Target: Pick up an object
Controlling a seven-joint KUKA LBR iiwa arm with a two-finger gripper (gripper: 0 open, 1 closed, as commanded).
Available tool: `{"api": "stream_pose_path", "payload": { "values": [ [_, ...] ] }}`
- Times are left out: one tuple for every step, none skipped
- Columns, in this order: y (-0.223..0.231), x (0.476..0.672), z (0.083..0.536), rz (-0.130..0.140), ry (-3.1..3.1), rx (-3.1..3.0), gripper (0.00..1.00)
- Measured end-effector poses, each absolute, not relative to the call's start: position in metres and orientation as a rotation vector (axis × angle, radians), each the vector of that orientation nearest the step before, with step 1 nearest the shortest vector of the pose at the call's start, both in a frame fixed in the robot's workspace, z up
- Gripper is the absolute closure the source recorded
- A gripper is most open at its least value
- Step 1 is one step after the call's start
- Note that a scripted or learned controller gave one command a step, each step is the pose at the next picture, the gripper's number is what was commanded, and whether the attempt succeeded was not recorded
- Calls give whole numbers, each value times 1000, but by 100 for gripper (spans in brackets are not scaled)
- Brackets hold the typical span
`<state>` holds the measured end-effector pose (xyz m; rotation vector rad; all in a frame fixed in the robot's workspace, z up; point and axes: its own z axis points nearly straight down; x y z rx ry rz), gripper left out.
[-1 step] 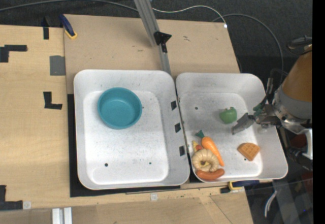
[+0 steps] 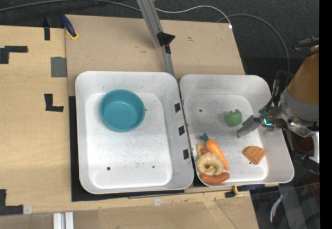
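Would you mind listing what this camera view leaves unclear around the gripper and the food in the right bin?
- Gripper: too small and dark to tell its finger state.
- Arm: cut off by the right edge.
- Sausage: partly covered by the pastry.
- Carrot: its lower end touches the pastry; overlap unclear.
- Pepper: contact with the gripper cannot be judged.

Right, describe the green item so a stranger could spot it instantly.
Start at the right-hand white bin, the one near the gripper. In its upper middle sits a small round green pepper, alone. Its neighbours, lower down, are orange or tan.
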<state>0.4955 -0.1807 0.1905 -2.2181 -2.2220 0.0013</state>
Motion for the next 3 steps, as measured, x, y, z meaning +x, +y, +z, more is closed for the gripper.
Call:
{"api": "stream_pose_path", "payload": {
  "values": [
    [-179, 492, 147, 5, -2219, -2216, 0],
    [-180, 494, 98, -3, -2230, -2227, 0],
    [-178, 491, 105, 2, -2220, -2217, 100]
  ]
}}
